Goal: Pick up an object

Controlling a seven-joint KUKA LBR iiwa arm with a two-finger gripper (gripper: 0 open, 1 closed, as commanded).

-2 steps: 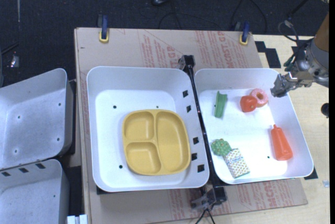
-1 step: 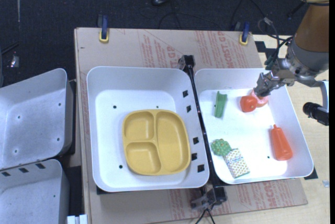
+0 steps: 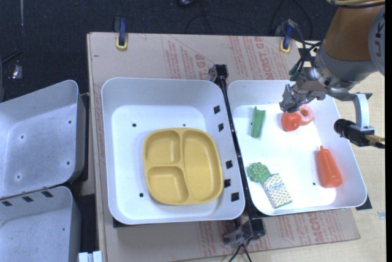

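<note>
Cardboard-topped bench, two white bins. Gripper [image 3: 296, 103] sits low in the right bin [image 3: 349, 193], at the red-orange ring toy [image 3: 296, 119]; finger state unreadable. Looks like the grasp step. Next: confirm closure, lift straight.

We see the bench [image 3: 159, 52], a brown board printed in red, with two white bins resting on it side by side: the left bin [image 3: 119, 132] and the right bin [image 3: 352, 193], touching along a black seam. Two clamps [image 3: 121, 34] grip the far edge.
</note>
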